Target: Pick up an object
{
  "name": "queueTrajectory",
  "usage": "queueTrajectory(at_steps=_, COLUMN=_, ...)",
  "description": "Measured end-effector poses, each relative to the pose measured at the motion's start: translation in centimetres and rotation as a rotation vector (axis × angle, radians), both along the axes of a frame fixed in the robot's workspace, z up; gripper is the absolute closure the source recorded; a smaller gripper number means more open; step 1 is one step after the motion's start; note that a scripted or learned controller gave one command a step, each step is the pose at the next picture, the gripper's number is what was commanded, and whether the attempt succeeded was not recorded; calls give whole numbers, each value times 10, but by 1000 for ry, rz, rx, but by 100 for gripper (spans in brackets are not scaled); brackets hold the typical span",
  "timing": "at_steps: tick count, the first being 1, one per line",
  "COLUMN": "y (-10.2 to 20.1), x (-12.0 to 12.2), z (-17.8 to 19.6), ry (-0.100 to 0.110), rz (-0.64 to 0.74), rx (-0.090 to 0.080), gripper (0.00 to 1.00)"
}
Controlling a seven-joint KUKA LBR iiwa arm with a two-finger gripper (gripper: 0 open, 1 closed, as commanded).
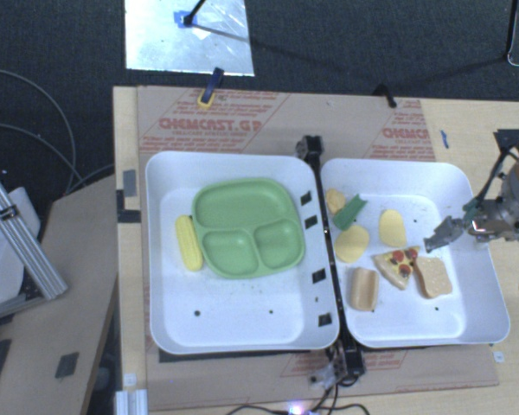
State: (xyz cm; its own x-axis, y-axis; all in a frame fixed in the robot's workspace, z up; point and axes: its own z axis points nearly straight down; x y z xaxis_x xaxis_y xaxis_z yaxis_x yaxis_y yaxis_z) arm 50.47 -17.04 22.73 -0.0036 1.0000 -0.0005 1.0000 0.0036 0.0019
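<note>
1. Right now your gripper [441, 234] hangs over the right bin [480, 318], just above the toast slice [433, 277]; whether it is released or clenched on anything, you cannot tell (too small and blurred).
2. Candidate objects crowd together: the pizza slice [397, 265] touches the toast slice, with the bread roll [364, 288] just beside. A descent between them could nudge two at once and lift neither.
3. The yellow pieces [392, 226] look flat and smooth, so they would probably slip from a pinch.
4. Toast lies near the bin wall; a wide approach may clip the rim.
5. The left bin [169, 318] holds a green divided plate [246, 227] and a corn cob [189, 242], well apart from the arm.
</note>
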Motion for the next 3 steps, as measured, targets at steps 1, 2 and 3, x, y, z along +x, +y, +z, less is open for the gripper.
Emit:
queueTrajectory(at_steps=1, y=26, x=58, z=-147, ry=-8, rz=6, rx=-3, gripper=0)
queueTrajectory(at_steps=2, y=77, x=-11, z=-143, ry=5, rz=-2, rx=3, gripper=0)
queueTrajectory(at_steps=3, y=75, x=-7, z=-132, ry=-2, rz=-3, rx=1, gripper=100)
